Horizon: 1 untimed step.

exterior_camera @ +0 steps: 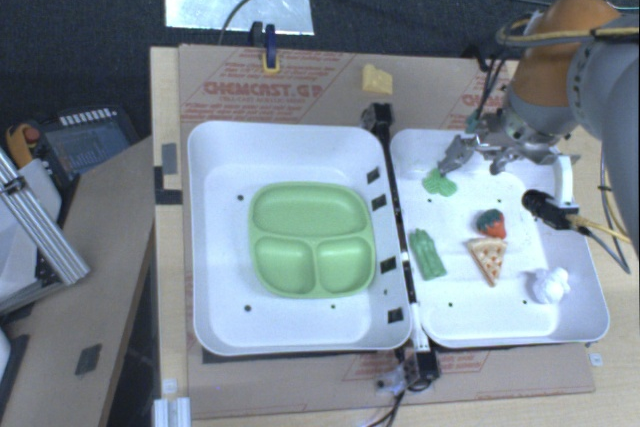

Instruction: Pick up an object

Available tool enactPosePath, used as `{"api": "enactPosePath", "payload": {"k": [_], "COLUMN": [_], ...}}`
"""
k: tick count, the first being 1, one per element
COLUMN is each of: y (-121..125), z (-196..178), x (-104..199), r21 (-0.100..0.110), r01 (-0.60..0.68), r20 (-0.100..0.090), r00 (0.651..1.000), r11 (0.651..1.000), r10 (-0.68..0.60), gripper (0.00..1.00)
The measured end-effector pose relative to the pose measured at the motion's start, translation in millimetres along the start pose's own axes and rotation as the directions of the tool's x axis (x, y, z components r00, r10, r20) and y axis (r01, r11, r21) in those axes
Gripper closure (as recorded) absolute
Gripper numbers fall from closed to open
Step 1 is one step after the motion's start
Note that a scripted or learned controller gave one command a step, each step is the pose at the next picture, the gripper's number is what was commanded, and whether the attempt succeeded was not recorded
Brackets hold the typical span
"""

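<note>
Dark carpet surrounds a bench [170, 245] topped with brown cardboard, on which two shallow white bins sit side by side, touching along a black central divider.

On the viewer's left, the left bin [215, 315] holds a pale green divided plate [311, 239] with three compartments, lying flat near the bin's middle.

On the viewer's right, the right bin [580, 315] holds several small toy items. A green leafy piece [438, 183] lies near the back of this bin. A longer green piece [428, 254] rests close to the divider. A red and green rounded item [490, 221] sits just above a pizza slice toy [489, 260], the two nearly touching. A crumpled white object [549, 285] lies toward the front right corner.

The grey arm with its orange band reaches in from the right, over the back of the right bin. Its gripper [480, 155] hangs just beside the green leafy piece, with the fingers [455, 155] spread apart and nothing between them (the leafy piece lies just below the nearer fingertip, whether touching it cannot be told).

A small yellow block [377, 79] rests on the cardboard behind the bins.
</note>
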<state>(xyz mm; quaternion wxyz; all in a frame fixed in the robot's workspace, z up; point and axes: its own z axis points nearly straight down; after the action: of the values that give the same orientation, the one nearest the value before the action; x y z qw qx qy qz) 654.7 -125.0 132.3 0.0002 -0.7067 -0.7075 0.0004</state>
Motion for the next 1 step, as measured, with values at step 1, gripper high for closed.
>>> {"api": "enactPosePath", "payload": {"k": [1], "y": [0.8], "z": [49.0], "x": [0.5], "r21": [-0.002], "r01": [0.000], "r20": [0.000], "r00": [1.000], "r11": [1.000], "r10": [0.000], "gripper": [0.00]}}
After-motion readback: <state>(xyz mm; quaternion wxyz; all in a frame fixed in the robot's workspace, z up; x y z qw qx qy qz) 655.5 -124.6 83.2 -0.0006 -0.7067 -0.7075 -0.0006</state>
